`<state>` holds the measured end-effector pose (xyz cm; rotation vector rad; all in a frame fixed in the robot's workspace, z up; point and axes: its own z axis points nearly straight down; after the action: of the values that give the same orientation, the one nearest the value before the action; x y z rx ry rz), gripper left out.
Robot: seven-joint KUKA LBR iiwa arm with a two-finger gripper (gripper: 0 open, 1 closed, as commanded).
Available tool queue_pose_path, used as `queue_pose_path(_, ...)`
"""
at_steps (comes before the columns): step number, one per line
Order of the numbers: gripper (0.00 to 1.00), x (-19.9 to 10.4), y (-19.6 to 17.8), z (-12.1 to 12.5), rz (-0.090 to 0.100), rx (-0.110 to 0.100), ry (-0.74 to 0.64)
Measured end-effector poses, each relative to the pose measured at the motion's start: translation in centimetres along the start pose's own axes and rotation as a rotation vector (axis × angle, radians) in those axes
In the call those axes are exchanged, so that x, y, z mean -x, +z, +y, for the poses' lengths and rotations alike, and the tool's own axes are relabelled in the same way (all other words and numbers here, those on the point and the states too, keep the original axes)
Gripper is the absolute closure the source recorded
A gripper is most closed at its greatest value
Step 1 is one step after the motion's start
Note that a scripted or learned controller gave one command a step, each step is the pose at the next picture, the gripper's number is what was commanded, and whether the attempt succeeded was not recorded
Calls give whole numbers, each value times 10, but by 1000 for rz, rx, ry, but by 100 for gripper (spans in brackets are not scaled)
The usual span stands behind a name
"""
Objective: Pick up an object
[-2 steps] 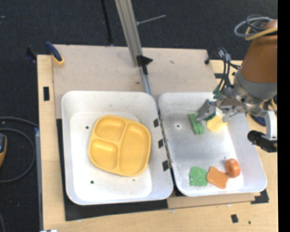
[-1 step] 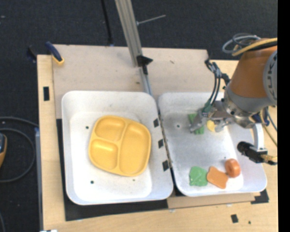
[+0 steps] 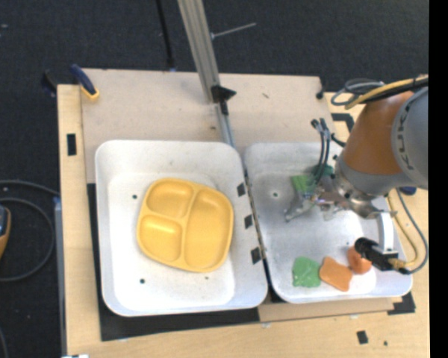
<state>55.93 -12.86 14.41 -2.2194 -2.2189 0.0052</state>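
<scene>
1. While I am watching from afar, the tool (image 3: pixel 305 200) is hanging low in the right bin (image 3: pixel 276 274), beside a small green piece (image 3: pixel 302 182); I cannot tell how it is set.
2. I am worrying it is closing beside the green piece, nudging it along the smooth white floor.
3. A soft-looking green lump (image 3: pixel 307 272), an orange wedge (image 3: pixel 335 274) and a darker orange piece (image 3: pixel 359 260) are lying near the front wall; a glossy yellow divided plate (image 3: pixel 185 224) is sitting in the left bin (image 3: pixel 119 289).

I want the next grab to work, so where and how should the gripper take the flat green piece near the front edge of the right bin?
Probably from straight above, closing across the flat green piece front to back. It lies flat, and a flat orange piece sits close on its right, so the left side and top look freer.
</scene>
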Motion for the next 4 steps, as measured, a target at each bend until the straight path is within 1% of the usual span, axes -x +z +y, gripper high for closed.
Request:
queue_pose_path(1,0,1,45,1,-1,6,1)
queue_pose_path(2,100,1,30,3,1,11,5)
queue_pose_path(3,100,-3,-29,12,-2,13,-4)
queue_pose_path(4,100,1,-73,13,-2,12,-3)
